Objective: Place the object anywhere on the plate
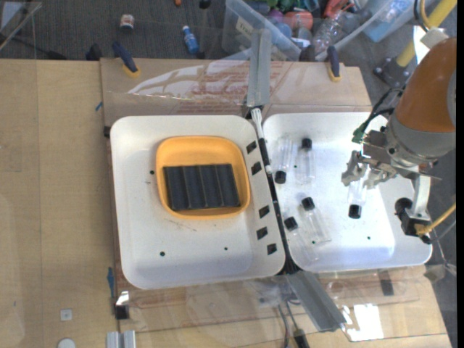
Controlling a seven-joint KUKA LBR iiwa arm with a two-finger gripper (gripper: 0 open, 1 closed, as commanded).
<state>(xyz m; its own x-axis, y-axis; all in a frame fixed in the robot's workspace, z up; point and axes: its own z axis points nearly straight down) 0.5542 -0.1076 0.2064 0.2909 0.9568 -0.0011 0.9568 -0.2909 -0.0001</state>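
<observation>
Two white bins sit side by side on the surface: the left bin carries an orange plate with a dark ribbed block lying flat inside it, already taking up most of the plate floor. The right bin holds several small clear vials with black caps, scattered apart: one near the top, one near the divider, one mid-bin, one lower left. The arm hangs over the right bin's far side, with the gripper low above the bin floor, just beside a black-capped vial. That one is probably the pick target, sitting right under the tool. Whether the gripper is spread or closed, or has anything in it, cannot be told; clear plastic against white washes out and the wrist blocks the view. Judged step: picking, nothing yet moved toward the plate. Vial bodies are nearly invisible; only caps read clearly. The arm is cut off at the right edge. A clutter tub sits beyond the bins.
</observation>
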